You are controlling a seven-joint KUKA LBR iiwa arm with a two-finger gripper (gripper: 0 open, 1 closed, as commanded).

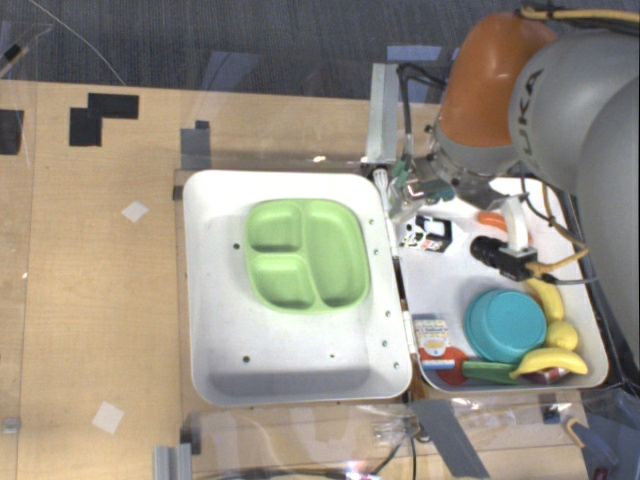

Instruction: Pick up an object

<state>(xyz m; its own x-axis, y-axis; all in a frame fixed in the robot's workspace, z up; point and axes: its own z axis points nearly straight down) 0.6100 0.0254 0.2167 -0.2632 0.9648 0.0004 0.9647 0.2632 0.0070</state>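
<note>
As the grey arm (580,118) enters from the upper right of the frame, its orange band (490,68) sits high over the top edge of the right-hand white bin (440,288). The wrist points down and to the left.

Gripper (408,186): over the upper left corner of the right-hand white bin, close to the wall beside the left-hand white bin (215,298). It is tucked under the wrist and blurred. Cannot tell whether it is open or closed, nor whether it has hold of anything.

Right-hand bin contents:
- small black-and-white object (426,233) on the floor just below the gripper; contact cannot be judged.
- round blue bowl (505,325), lower right part of the bin.
- two yellow bananas (553,306), curving along the bowl's right and lower right side, close against it.
- small white-and-red carton (432,335), just left of the bowl.
- long green item (490,371) along the lower wall, below the bowl; too small to identify.

Left-hand bin contents: light green plastic divided plate (305,253) with three compartments, lying flat near the middle, well apart from the gripper.
</note>
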